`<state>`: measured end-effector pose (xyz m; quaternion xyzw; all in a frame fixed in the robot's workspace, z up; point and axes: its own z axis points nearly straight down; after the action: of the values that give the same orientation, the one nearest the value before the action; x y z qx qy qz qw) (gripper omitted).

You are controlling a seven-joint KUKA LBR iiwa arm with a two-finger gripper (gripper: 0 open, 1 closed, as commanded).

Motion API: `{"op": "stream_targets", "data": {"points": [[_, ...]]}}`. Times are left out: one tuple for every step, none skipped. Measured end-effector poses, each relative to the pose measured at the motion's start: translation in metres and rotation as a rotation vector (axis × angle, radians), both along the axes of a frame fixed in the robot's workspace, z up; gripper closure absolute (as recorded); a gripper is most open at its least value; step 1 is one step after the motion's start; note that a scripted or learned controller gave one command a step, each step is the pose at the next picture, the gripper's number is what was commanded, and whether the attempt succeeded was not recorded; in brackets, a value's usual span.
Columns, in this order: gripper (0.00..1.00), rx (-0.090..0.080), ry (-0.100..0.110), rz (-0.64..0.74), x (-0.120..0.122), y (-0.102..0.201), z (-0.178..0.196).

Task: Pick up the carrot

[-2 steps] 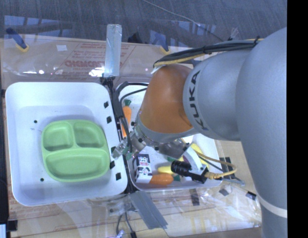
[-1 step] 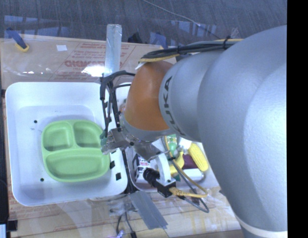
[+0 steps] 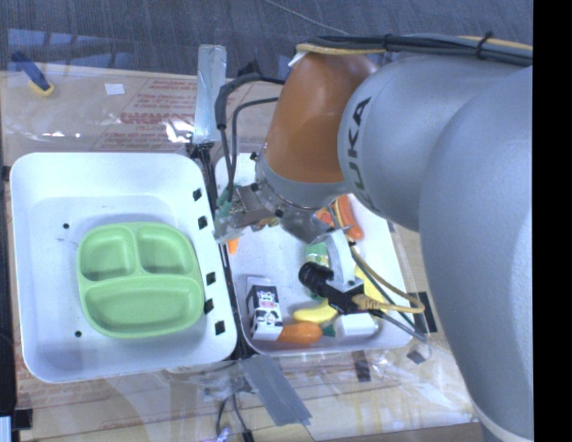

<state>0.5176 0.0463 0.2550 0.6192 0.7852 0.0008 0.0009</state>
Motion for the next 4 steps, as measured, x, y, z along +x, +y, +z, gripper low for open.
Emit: {"op": "stream_targets", "data": {"points": [[1.0,-0.001,0.011,-0.214,-0.038,0.057,-0.063],[1.0,-0.001,0.013,-0.209,-0.037,0.058,-0.053],[1.0,-0.001,0.012,0.02,-0.043,0.062,-0.131],[1.0,0.003,0.005,-0.02,-0.043,0.147,-0.09]]}}
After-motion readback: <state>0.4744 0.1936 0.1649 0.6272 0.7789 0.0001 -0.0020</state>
